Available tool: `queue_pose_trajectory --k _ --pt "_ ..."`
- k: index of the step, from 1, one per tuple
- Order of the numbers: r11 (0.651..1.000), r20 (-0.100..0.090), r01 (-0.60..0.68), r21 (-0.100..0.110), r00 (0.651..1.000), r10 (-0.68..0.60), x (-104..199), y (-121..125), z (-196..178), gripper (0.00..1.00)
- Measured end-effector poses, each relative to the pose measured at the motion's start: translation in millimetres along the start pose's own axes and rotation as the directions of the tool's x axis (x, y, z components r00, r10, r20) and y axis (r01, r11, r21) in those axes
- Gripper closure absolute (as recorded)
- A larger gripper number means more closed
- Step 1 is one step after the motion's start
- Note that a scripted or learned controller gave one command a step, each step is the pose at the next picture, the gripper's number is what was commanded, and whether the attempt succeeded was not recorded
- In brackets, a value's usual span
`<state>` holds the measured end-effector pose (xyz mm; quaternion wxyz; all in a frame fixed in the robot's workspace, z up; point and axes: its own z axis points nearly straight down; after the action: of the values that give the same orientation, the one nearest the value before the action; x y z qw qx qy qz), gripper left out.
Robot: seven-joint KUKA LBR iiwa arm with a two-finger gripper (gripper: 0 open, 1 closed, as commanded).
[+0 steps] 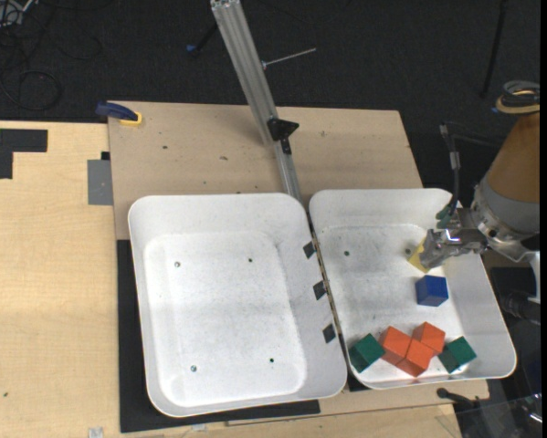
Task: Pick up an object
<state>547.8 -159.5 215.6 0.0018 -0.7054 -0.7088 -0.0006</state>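
**Operator:** Report arm pose.

**Technician:** The arm (515, 176) enters from the right edge, with its orange band above the grey wrist. The wrist is angled down and to the left, over the right-hand bin (373, 210). The gripper (435, 247) sits low over that bin's upper right area.

**Operator:** Claw condition?

**Technician:** A small yellow object (420, 258) sits right at the fingertips, touching or just beneath them. Whether the fingers are closed on it cannot be determined; their spread is not resolvable.

**Operator:** Remaining objects?

**Technician:** A blue cube (432, 290) lies just below the gripper, apart from it. Along the bin's near edge lies a cluster: a green block (366, 350), orange blocks (414, 346) touching one another, and a second green block (457, 353). The left-hand bin (154, 231) adjoins the right-hand bin.
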Motion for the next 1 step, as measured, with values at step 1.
queue_pose_trajectory --k 1 --pt "1.0 0.0 0.0 0.002 1.0 0.0 55.0 -1.2 8.0 1.0"
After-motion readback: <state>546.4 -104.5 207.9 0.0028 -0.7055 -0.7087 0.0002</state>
